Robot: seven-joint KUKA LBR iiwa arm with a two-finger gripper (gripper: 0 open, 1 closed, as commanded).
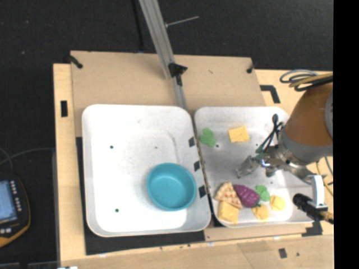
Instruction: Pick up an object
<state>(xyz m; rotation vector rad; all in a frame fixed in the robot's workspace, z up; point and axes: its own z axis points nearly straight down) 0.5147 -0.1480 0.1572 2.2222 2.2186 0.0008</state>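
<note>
The gripper (247, 166) was seen low over the right bin (220, 119), its fingers spread and nothing between them. The likeliest things to pick lay just near of it: a purple piece (245, 194) touching a waffle (225, 192) and a green piece (265, 194). In that crowding, two things could be pinched together or one knocked aside.

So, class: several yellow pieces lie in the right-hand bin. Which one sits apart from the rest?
The yellow block near the bin's far edge, right of the green piece. The other yellow pieces crowd the near edge around the purple toy.
</note>
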